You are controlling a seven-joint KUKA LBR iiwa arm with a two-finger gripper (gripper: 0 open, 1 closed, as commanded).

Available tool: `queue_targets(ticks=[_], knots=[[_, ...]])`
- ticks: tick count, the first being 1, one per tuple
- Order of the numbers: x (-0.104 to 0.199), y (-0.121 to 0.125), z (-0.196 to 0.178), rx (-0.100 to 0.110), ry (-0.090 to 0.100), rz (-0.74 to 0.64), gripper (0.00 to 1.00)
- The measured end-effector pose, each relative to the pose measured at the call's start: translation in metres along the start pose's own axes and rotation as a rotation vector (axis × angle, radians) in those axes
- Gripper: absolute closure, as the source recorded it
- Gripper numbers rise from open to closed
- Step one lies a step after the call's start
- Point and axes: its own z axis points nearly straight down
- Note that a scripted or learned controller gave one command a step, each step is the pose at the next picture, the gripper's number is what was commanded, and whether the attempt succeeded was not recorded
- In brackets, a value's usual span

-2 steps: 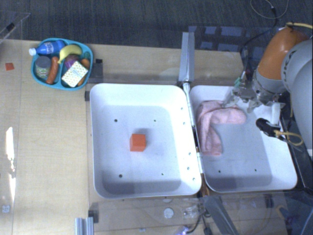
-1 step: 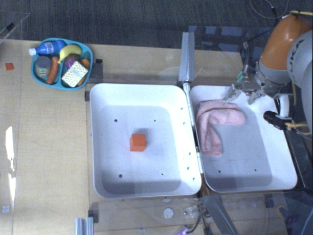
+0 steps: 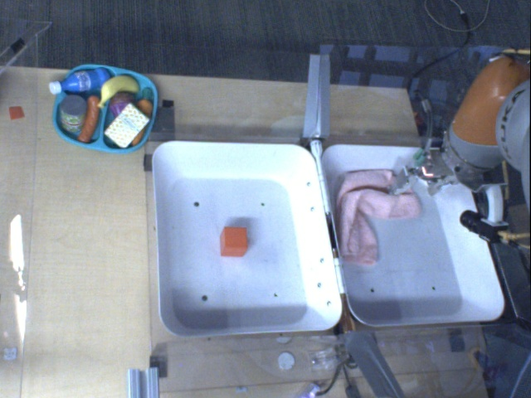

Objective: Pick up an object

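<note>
1. Gripper (image 3: 412,180) sits at the pink cloth's (image 3: 365,218) 2 o'clock corner, right bin (image 3: 431,305); finger spread cannot be determined.
2. Judged step: grasp attempt on cloth; hold unconfirmed.
3. Next: secure closure, then vertical lift.
4. Orange block (image 3: 235,241) lies centrally in left bin (image 3: 191,305).
</note>
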Motion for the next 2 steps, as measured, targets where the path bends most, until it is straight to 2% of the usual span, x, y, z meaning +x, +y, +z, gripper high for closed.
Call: queue_targets(ticks=[1, 2], knots=[[0.016, -0.017, -0.001, -0.002, 0.0, -0.095, 0.0], [0.047, -0.028, -0.001, -0.004, 0.0, -0.216, 0.0]])
